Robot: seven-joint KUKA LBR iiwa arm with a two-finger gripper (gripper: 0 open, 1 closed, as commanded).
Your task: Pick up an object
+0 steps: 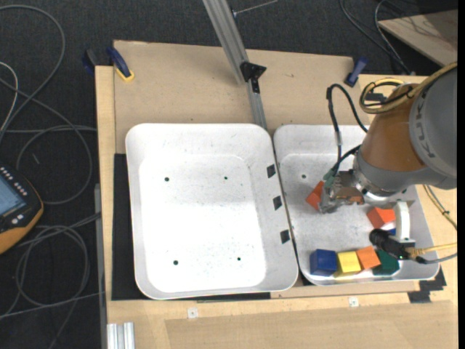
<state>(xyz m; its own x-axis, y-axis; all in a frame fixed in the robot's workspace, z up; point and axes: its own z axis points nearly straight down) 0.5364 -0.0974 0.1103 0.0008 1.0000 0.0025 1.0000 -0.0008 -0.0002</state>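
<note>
We judge ourselves at the grasping step, our two-finger gripper (328, 201) low in the right white bin (294, 140) beside a small orange block (314, 194), though we cannot tell its state, so next we confirm the pinch before lifting.

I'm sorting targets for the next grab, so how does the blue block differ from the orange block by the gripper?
The blue block lies at the right bin's near edge, in a row touching the yellow block; the orange block sits alone mid-bin. The blue one lies flat and square-on, clear of the gripper; the orange one looks tilted, right beside it. Both are small coloured blocks in the same bin.
</note>
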